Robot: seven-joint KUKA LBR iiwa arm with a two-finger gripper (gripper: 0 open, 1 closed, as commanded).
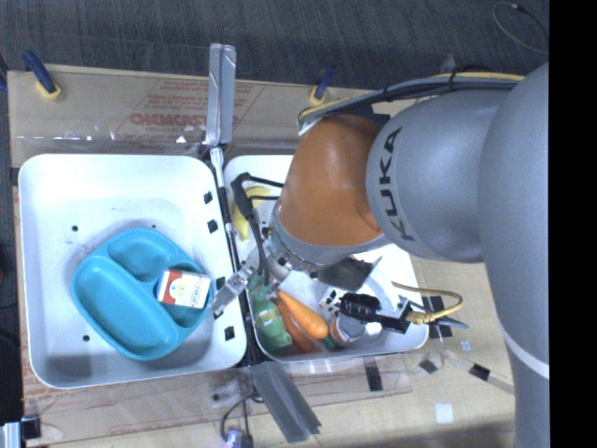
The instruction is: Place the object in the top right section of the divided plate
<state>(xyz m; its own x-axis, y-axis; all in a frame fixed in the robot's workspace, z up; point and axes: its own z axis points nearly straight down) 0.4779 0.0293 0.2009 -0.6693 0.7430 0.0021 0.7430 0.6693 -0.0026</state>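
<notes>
Small carton (185,289) lies in the blue divided plate (117,311), just left of the fingers (244,283), whose state I cannot tell; judged light, stiff, slightly crushable, best pinched gently across its narrow flat sides.

My arm (401,185) fills the right of the frame and reaches down over the right bin (410,342), where a carrot (303,315) and a green bottle (270,321) lie at the lower edge. In the left bin (56,250) sits the blue divided plate (112,297), with a small red-and-white box (184,289) in its right-hand section.
</notes>
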